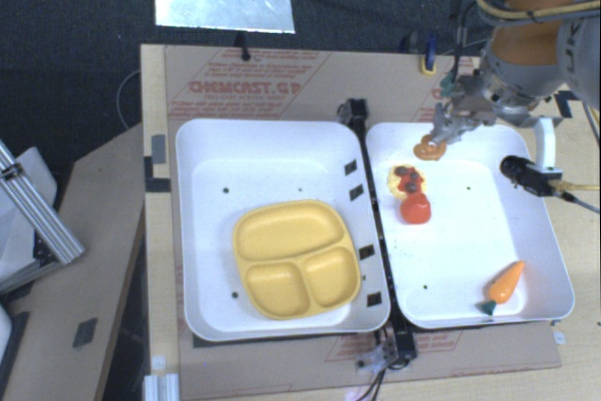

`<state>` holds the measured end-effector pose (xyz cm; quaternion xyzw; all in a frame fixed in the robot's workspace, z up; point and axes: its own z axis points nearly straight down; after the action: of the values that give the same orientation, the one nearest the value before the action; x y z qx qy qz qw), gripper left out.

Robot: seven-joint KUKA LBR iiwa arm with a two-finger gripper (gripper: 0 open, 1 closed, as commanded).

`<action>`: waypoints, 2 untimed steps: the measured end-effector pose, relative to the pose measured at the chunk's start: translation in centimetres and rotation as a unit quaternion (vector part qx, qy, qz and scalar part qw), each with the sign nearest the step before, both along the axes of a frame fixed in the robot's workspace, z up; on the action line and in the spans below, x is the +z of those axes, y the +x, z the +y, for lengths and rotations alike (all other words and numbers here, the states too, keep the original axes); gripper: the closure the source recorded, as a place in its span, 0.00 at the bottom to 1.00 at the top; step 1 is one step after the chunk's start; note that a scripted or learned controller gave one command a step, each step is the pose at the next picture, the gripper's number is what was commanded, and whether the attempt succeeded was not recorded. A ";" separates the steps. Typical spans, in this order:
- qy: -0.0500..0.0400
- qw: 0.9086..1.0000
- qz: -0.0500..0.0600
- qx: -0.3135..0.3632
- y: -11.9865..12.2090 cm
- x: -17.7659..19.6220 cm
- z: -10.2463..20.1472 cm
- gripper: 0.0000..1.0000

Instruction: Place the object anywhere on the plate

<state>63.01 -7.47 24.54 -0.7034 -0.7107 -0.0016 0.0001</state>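
Camera view: bench w/ two white bins side by side. Left bin (202, 202) holds the yellow plate (296, 256), three compartments, nothing on it. Right bin (526, 239) holds the loose items. Arm (540, 5) reaches in from the right, wrist over the right bin's far edge.

Gripper (443, 134) hangs near the far-left corner of the right bin. A small tan, pretzel-like piece (430, 149) sits right at the fingertips; looks pinched between them, so I read the gripper as closed on it, but the contact is tiny and partly hidden, so low confidence.

Other items in right bin: red tomato-like piece (416, 208), small yellow piece w/ dark berries (405, 177) touching it on the far side, orange carrot (504, 285) near the front-right corner.

Risks, my judgement:
- Grip seems marginal, at the piece's edge. Could slip during the carry across the divider (366, 202) and drop short of the plate.
- Thin piece may twist in the fingers and release late.
- Plate is shallow and sits well away from the gripper; a high release could bounce it off onto the bin floor.
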 end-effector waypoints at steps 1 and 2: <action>0.000 1.000 0.001 0.000 -2.5 0.4 4.4 1.00; 0.000 1.000 0.002 0.000 -4.9 -1.1 9.4 1.00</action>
<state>58.07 1.93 23.45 -0.7037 -0.7105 0.0002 0.0017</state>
